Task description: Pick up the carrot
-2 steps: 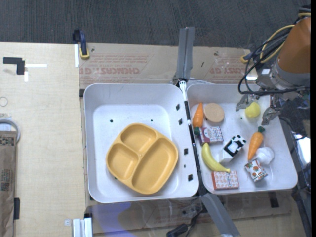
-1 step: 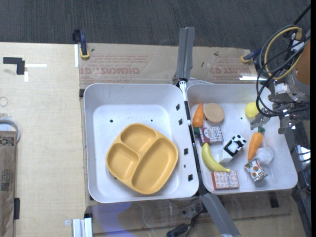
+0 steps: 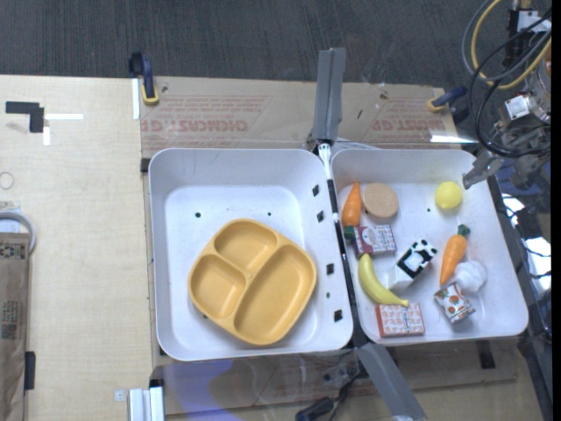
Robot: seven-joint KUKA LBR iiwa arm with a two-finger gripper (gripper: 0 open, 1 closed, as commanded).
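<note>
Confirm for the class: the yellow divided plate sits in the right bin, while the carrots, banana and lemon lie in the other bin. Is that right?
Not quite. The camera view shows the yellow divided plate in the left bin. The carrots, banana and lemon lie in the right bin.

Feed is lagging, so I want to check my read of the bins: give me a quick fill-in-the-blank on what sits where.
1. The yellow plate lies in the ____ bin.
2. The carrot with the green top lies just below the yellow ____.
3. The banana lies in the ____ bin.
4. The gripper hangs over the right bin's far ____ corner.

Missing words: left; ball; right; right
</note>
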